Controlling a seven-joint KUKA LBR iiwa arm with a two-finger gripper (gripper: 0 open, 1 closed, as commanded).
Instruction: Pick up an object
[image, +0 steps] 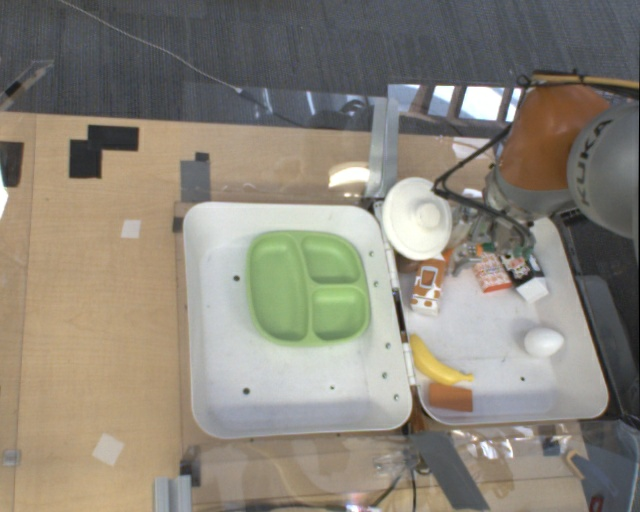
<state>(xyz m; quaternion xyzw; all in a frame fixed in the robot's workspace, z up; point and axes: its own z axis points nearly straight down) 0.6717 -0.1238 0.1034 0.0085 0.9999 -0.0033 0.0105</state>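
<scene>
My arm over the right bin (585, 395)

My gripper (478, 243) is beside the white lid (417, 217). I cannot tell if it is holding anything.

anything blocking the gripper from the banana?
Nothing visible sits on the banana. The gripper is at the right bin's far end; a small orange-and-white box lies roughly between them, low on the bin floor.
</scene>
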